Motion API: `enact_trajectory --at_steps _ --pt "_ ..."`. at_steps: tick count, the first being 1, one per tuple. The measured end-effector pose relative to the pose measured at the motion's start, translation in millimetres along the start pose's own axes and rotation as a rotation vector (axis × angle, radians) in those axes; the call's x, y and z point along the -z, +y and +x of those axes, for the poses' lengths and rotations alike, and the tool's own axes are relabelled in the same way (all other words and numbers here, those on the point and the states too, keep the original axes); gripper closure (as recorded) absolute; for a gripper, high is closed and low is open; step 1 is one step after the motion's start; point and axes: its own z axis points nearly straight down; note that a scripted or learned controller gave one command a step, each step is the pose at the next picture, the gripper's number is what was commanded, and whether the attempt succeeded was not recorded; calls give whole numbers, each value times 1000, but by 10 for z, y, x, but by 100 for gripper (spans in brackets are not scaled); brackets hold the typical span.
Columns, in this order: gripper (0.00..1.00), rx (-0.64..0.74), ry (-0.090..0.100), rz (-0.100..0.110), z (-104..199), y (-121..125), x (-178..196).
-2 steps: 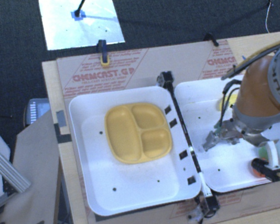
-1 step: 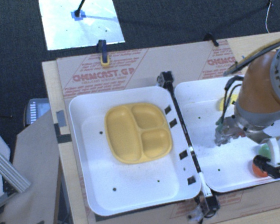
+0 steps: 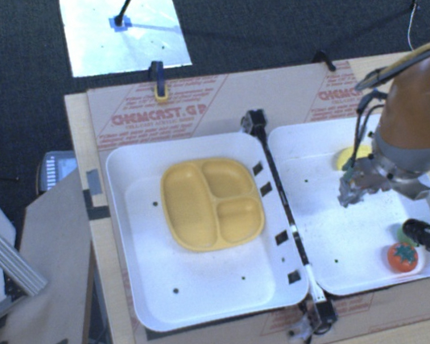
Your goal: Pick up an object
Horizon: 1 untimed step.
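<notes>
I've got the gripper (image 3: 351,190) over the right bin (image 3: 323,231), fingers state unclear. Yellow obj (image 3: 353,156) just beyond, far side: prob light, smooth, slippery; grab across its middle.

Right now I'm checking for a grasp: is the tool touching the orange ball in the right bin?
Apart. The camera view shows bare white bin floor between the tool and the orange ball, which lies near the bin's front corner.

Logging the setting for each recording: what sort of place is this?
Probably a robotics lab bench: two white bins clamped side by side on a board, a grey-and-orange arm reaching in, and test items like a yellow divided plate.
</notes>
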Motion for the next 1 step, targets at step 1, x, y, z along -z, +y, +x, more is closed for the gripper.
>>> enact_trajectory --at_steps 1 --pt "100 0 0 0 -6 104 475"
